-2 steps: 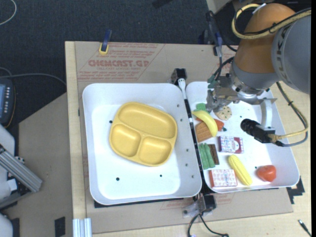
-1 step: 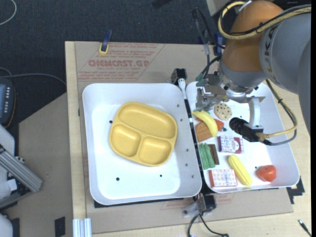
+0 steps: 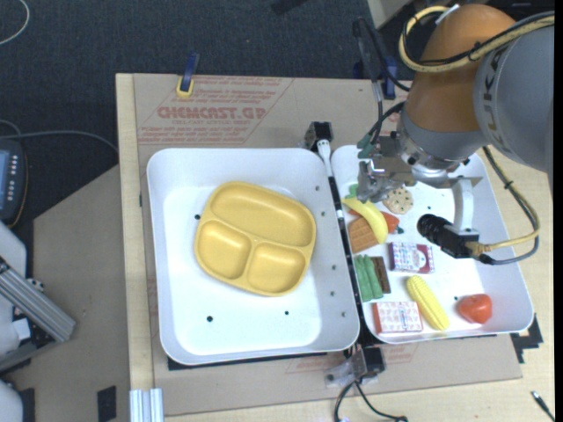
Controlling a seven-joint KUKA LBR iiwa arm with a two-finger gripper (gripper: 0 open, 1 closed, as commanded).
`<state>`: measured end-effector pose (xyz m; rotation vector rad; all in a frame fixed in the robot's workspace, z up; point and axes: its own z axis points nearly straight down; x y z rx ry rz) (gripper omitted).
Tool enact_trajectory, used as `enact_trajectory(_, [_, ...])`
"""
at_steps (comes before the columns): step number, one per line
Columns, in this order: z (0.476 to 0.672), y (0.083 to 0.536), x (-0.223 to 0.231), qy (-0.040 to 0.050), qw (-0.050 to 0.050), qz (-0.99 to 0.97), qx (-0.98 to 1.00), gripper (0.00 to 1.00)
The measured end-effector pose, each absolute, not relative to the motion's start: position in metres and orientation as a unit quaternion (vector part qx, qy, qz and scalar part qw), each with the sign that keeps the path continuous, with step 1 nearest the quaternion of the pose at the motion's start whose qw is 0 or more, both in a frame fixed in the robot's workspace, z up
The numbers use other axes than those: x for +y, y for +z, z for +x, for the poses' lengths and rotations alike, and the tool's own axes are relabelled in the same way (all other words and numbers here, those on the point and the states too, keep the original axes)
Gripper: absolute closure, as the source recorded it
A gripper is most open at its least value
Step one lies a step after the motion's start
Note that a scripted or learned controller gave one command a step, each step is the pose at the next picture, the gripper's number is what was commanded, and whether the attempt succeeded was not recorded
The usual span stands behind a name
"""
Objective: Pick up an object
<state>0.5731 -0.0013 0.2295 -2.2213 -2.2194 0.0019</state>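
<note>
1. Gripper (image 3: 380, 181) low over the far left corner of the right bin (image 3: 506, 284), just above the banana and cookie; whether it is wide or narrow cannot be told from this angle
2. Arm (image 3: 457, 69) enters from the upper right, orange band uppermost, and covers the bin's far edge
3. Cardboard (image 3: 229, 112) with red print lies under both bins; a yellow clip (image 3: 186, 84) sits on its far edge, left of centre
4. Left bin (image 3: 167, 262): one yellow tray (image 3: 255, 237) with three compartments, turned at a slant, roughly mid-bin and apart from all walls; a few dark specks on the white floor around it
5. Right bin, left side, far to near: banana (image 3: 368, 218) lying aslant, touching an orange piece (image 3: 361, 234) just nearer; then a green stick (image 3: 361, 278) and a brown bar (image 3: 377, 275) side by side, touching, both close to the left wall
6. Cookie (image 3: 398, 201), pale with dark spots, just right of the banana's far end, close beside the gripper
7. Mid-bin: small red and white packet (image 3: 410, 257); nearer, a red and white box (image 3: 396, 316) flat against the near wall
8. Corn (image 3: 427, 301), yellow, lies aslant just right of the box, touching or nearly so
9. Tomato (image 3: 475, 307), red, right of the corn and apart from it, near the bin's near right corner
10. All pickable items are in the right bin and rest on its floor
</note>
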Motion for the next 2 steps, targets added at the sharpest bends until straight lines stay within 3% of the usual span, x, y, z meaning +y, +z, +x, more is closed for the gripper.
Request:
enact_trajectory(1, [0.582,0.215,-0.011,0.0012,0.001,-0.708,-0.707,1.00])
enact_trajectory(2, [0.577,0.234,-0.009,-0.0011,-0.001,-0.707,-0.707,1.00])
